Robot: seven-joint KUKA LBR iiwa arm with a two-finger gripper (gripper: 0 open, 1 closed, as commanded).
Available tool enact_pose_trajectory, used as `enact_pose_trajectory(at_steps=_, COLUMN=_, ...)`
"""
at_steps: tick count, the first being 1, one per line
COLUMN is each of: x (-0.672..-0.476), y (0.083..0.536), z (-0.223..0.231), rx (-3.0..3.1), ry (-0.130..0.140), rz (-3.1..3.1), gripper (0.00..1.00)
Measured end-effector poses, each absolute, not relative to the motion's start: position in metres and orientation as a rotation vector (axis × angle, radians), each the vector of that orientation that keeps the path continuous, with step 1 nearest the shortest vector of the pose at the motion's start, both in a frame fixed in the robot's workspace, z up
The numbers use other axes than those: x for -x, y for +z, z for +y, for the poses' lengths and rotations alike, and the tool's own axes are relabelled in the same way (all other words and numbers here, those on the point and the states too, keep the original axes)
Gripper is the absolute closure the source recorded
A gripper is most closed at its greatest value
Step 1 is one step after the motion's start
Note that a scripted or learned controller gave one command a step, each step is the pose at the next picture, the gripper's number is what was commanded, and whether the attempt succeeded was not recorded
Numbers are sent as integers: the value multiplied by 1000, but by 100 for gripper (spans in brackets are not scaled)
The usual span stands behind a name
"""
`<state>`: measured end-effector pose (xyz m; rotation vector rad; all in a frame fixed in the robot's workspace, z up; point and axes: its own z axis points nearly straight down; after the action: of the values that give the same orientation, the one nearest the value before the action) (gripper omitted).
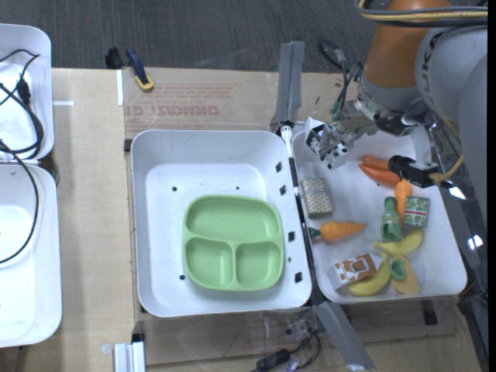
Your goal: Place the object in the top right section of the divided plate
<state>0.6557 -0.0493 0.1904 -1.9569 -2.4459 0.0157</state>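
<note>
A light green divided plate [233, 242] lies in the left bin [155, 208], with one long section at the back and two smaller ones at the front. My gripper [328, 150] hangs over the back left corner of the right bin [449, 273], above bare bin floor. Just in front of it lies a speckled beige block [315, 196], and an orange carrot [342, 229] lies further forward near the bin's left wall. Nothing shows in the gripper.
The right bin also holds a red-orange pepper [378, 170], a small upright carrot [402, 194], a green box [417, 211], a green bottle [390, 223], two bananas [404, 244], and a brown carton [358, 268]. Cables [19, 115] lie at the far left.
</note>
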Motion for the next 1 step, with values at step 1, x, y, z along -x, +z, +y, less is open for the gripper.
enact_pose_trajectory(at_steps=1, x=-657, y=192, z=-49, rx=1962, ry=9, rz=-2450, gripper=0)
